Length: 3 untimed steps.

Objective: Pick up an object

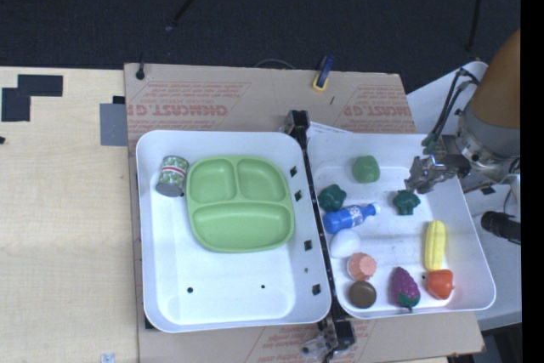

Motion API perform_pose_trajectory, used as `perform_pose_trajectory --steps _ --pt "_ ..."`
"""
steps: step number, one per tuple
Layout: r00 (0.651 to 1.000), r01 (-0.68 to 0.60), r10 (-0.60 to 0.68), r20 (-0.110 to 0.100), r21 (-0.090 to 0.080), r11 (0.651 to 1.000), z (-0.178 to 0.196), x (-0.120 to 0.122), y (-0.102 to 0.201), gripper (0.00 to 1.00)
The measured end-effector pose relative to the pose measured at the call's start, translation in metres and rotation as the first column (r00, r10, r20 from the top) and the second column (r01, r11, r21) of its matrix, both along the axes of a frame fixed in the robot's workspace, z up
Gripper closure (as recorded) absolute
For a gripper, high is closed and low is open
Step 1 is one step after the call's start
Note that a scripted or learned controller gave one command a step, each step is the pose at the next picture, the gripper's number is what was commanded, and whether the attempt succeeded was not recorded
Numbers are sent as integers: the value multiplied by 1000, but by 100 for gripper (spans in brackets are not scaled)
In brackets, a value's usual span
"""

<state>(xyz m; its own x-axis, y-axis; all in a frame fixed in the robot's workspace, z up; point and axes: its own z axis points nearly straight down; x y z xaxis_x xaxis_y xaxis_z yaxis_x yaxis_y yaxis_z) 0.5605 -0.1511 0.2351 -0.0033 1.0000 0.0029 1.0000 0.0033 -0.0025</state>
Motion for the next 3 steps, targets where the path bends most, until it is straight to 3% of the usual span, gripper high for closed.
perform_pose_trajectory --steps 3 --pt "1000 -2 2 0 0 1000 -17 -1 160 100"
